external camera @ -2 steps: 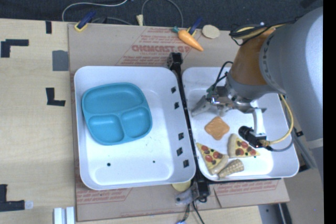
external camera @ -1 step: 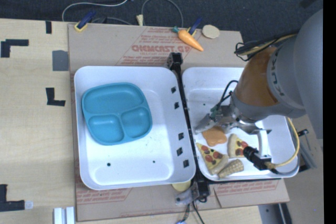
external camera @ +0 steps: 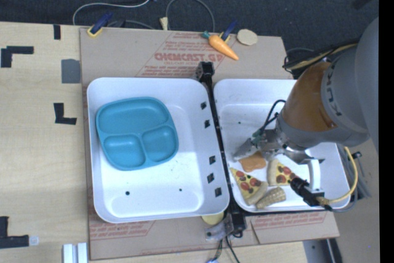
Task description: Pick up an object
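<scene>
My gripper [external camera: 253, 146] is low inside the right bin [external camera: 246, 92], at its middle, under the grey arm with the orange band [external camera: 311, 105]. Just below it lies a brown toy food piece [external camera: 252, 163], touching or nearly touching the gripper; I cannot tell which. Two pizza slices lie near the bin's front: one [external camera: 245, 182] at the left and one [external camera: 281, 173] to the right. A tan ridged piece [external camera: 271, 197] rests against the front wall. Nothing is visibly lifted.
The left bin [external camera: 104, 194] holds a blue divided plate [external camera: 136, 132]. On the cardboard behind the bins lie a toy carrot [external camera: 223, 47] and a beige disc [external camera: 247, 37]. A black divider [external camera: 210, 126] separates the bins. Cables trail near the right bin's front right corner [external camera: 335, 197].
</scene>
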